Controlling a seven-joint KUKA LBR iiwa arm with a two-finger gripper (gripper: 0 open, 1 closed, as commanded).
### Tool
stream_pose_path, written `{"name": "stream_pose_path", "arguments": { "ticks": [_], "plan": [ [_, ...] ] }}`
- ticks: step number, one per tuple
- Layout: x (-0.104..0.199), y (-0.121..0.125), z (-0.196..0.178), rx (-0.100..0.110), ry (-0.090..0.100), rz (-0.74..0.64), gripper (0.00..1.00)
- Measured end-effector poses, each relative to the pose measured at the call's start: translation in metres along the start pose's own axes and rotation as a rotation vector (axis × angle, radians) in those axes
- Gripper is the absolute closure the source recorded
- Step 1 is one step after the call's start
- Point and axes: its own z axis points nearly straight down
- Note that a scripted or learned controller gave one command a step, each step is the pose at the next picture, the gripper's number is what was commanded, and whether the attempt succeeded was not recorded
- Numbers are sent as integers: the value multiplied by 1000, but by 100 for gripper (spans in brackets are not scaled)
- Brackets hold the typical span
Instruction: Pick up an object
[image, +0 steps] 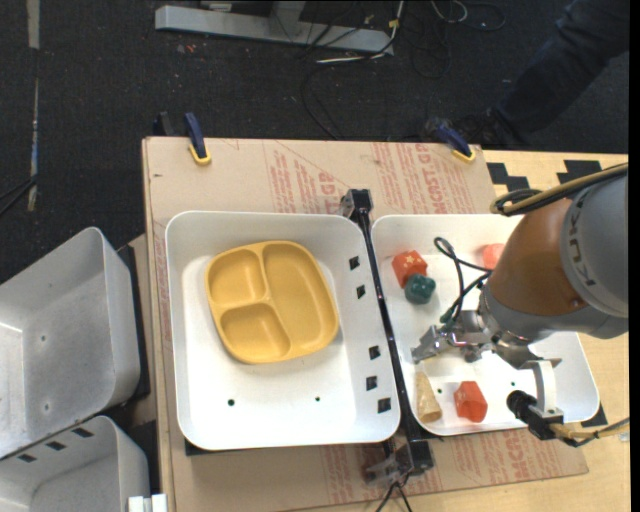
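Observation:
The right bin (580, 370) holds several small objects. An orange-red piece (408, 265) and a dark green piece (419, 289) lie near its far left corner. A pink object (491, 254) peeks out from behind the arm. A tan wedge (428, 396) and a red block (470, 401) rest by the bin's front wall. My gripper (436, 345) hangs low over the middle of this bin, just above the tan wedge and below the green piece. I see nothing held in it.
A yellow divided plate (270, 300) lies in the left bin (300, 415). A black divider (380, 320) runs between the bins. The grey and orange arm (550, 270) covers the right bin's far right part. Grey tubs (60, 330) stand left of the bench.

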Motion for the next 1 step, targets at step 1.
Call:
{"name": "stream_pose_path", "arguments": {
  "ticks": [1],
  "plan": [
    [0, 1, -11, -4, -1, 2, 100]
  ]
}}
